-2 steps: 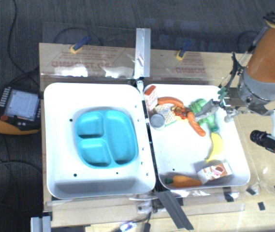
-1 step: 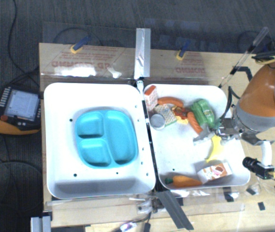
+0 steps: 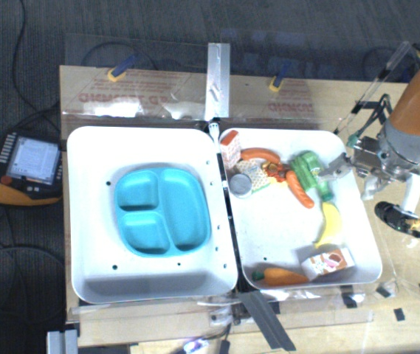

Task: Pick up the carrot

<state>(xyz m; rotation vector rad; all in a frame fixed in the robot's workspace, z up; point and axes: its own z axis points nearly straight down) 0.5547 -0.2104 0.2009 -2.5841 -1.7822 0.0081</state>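
Count: two white bins sitting side by side on the bench, one arm, one gripper.

Left bin (image 3: 91,198): holding one blue tray (image 3: 162,211), smooth plastic, rounded corners, three compartments. Nothing lying in the compartments.

Right bin (image 3: 353,212): holding all the small items.
- One carrot (image 3: 283,276), orange, tapered, green stub at its left end, lying flat along the near wall at the bin's bottom edge, just left of a small carton (image 3: 329,262).
- That carton is lying tilted in the near right corner, white with red print.
- Second carton (image 3: 231,150) standing at the far left corner, white and red.
- One banana (image 3: 330,223), yellow, curved, lying between the near carton and the green item.
- One green toy (image 3: 310,169), glossy, lumpy, at the far side.
- Two orange-red sausage-like pieces: one (image 3: 260,155) curving along the far wall, one (image 3: 300,189) lying diagonally just beside the green toy.
- One grey round can (image 3: 240,185), lying by the divider between the bins.
- Small multicoloured item (image 3: 272,172) sitting between the sausages; too small to identify.

Gripper (image 3: 359,169) is hanging over the far right rim of the right bin, well apart from the carrot. Can't tell whether it's apart or together; nothing visibly clamped in it.

Handheld pendant (image 3: 23,169) with a lit screen is lying on the floor left of the bench.
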